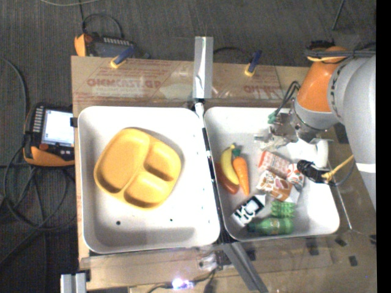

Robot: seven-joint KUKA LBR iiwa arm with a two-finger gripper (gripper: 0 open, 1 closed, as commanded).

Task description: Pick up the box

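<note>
Glossy yellow plastic tray (139,166) in a smooth white bin (91,224).

Two white bins (85,182); one yellow tray (139,166); one banana (228,165); one carrot (242,173); one box (249,209); two snack packets (276,163).

Box (250,210): small, flat, black-and-white printed carton. Lies on the floor of the right bin, near the front edge, left of centre. Tilted diagonally, long axis running from lower left to upper right. Broad face up, dark with white markings; print too small to read. Upper right corner close to a snack packet; green items just beside its right.
</note>
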